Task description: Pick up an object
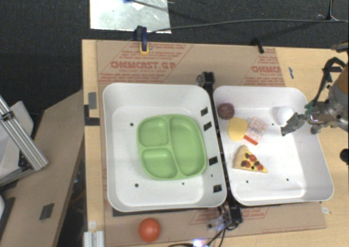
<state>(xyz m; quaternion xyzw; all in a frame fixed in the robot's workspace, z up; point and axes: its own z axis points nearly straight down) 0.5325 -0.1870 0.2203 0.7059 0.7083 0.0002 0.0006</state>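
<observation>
- Step: approach. Gripper point(289, 126) sits low over the right bin point(319, 178), near its right wall, nothing between the fingers. No pick yet, by my read.
- Finger state: can't tell. One dark finger tip points left toward the items; the rest is blurred against the wrist.
- Closest candidate: white ball point(283, 113), just beside the gripper tip, slightly up-frame of it. Can't say whether they touch.
- Further out from the tip, same bin: clear packet with red print point(256, 129), then yellow round block point(238, 129) touching the packet's edge, then dark red ball point(226, 110) furthest, near the divider.
- Pizza slice toy point(250, 161) lies down-frame and left of the gripper, apart from the rest.
- Left bin point(117, 131), well away from the gripper: green divided tray point(171, 146), compartments bare.
- Orange ball point(149, 229) is on the worktop outside both bins, far side from the gripper.
- Next move probably needs: centre over one item, descend, close. The white ball is round and may roll off, so the pizza slice is likely the safer pick.
</observation>
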